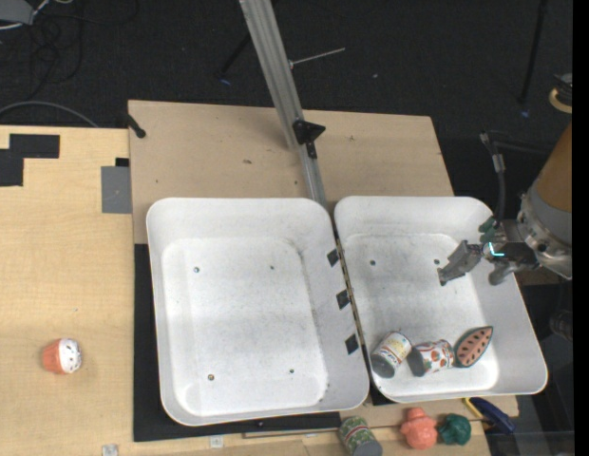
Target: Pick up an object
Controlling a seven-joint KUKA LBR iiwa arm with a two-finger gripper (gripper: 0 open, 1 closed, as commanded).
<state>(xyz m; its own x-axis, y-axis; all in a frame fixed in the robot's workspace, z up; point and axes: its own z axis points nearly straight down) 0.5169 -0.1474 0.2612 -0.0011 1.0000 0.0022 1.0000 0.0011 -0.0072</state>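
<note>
the two-finger gripper point(480, 262) hangs over the right-hand shallow white bin point(408, 218), near its right wall and about halfway up that bin, at the end of the grey arm with the orange band point(553, 198) that comes in from the right. its two dark fingers are spread apart, one pointing left toward the bin's middle and the other lying close to the wrist, and nothing sits between them, so the jaws are open and carry nothing. the things worth taking lie in a row along the near edge of the same bin: a small cream can with a red band point(391, 353) lying on its side, a short red and white patterned can point(432, 355) just beside it on the right, and a flat leaf-shaped piece, red with a dark green rim point(473, 346), at the right end. all three lie below the gripper in the camera view, well apart from the fingers, with bare bin floor between. the leaf-shaped piece is the nearest, almost straight under the gripper toward the near wall, and its long axis runs on a slant, up to the right. the two cans lie further left. as i judge it, the coming move turns on travel toward the near edge, then a descent with the fingers set across the chosen thing's narrow side. the left-hand white bin point(180, 218) matters little here.
</note>
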